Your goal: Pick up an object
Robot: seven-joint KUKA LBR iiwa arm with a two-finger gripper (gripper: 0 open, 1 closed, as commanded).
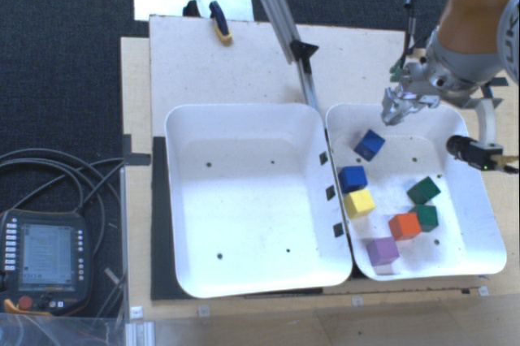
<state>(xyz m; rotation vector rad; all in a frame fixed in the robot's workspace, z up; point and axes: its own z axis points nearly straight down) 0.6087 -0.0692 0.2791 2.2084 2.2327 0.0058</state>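
Dark carpet surrounds your bench. Nothing is picked yet: the gripper (396,114) hangs over the right bin's (487,243) far rim, grip state unclear, blue cube (370,144) just beside it.

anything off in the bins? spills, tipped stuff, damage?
Nothing stands out. All seven blocks lie loose in the right bin, scattered at odd angles; one blue block is tilted below the gripper. No spill or visible damage. The left bin looks intact.
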